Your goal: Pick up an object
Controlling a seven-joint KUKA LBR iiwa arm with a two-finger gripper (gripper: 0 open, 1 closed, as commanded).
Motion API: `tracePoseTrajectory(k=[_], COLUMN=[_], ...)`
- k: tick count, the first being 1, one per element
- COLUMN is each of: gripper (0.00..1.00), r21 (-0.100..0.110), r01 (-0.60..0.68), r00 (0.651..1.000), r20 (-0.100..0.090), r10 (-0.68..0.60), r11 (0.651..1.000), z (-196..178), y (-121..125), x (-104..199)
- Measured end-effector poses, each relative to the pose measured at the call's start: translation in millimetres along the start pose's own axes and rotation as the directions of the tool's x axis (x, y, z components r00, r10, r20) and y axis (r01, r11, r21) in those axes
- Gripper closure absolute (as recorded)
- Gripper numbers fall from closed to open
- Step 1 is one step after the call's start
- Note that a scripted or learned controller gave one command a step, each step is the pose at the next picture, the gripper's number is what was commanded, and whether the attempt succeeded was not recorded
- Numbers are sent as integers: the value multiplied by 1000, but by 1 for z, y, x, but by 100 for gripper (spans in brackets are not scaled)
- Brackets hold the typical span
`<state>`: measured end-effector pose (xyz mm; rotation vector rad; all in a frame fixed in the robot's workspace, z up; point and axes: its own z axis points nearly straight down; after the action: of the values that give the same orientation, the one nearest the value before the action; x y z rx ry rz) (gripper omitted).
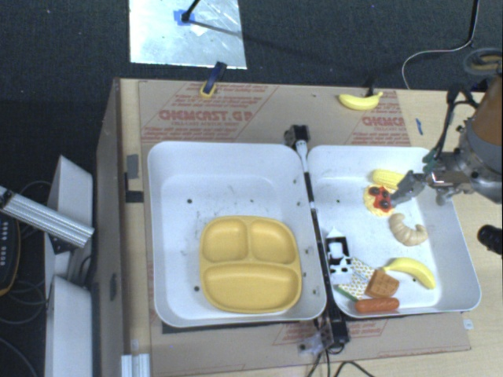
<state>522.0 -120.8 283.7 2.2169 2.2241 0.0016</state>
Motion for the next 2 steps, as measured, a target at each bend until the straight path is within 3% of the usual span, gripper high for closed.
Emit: tracePoseTrajectory(k=[1,2], gripper=[0,0], r21=[2,2], r01=[-2,-3], r00=[1000,1000], r20=[0,0], r10=[2,3], r11=[1000,1000], z=[118,171], y=[-6,-36], x=[-35,-56])
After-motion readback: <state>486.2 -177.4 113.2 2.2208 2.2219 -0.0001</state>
